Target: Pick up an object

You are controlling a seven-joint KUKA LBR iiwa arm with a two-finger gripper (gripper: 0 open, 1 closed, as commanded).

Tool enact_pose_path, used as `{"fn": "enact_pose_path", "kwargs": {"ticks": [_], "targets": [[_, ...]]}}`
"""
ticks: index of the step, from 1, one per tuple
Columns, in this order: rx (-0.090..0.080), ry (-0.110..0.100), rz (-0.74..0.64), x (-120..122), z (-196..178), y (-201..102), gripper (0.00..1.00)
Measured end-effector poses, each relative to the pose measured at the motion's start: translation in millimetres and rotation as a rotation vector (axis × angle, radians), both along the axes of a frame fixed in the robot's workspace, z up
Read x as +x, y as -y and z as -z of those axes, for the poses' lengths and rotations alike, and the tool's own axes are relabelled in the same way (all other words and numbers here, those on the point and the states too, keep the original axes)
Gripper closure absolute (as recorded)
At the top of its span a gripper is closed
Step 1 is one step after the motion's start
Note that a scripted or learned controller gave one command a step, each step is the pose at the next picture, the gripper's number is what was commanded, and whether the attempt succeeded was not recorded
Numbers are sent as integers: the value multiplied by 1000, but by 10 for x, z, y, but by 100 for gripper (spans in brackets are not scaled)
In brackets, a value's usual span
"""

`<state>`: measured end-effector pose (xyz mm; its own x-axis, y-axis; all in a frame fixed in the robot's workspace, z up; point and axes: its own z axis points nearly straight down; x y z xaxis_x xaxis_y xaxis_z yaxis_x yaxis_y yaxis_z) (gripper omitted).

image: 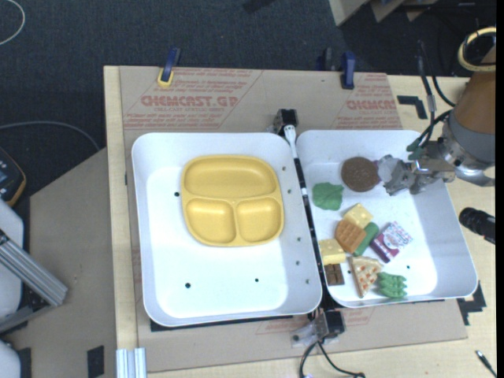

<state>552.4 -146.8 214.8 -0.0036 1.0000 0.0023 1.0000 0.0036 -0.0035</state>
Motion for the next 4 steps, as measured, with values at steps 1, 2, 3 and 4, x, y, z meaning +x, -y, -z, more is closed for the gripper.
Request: {"fn": "enact_pose_path", "kwargs": {"ticks": [1,2,3,4], "targets": [[1,1,-2,-139,-41,-575,100],[0,-1,-1,-309,29,-1069,100],[0,5,-4,-369,-139,-1622,100],[0,0,-1,-554,-177,-2055,100]]}}
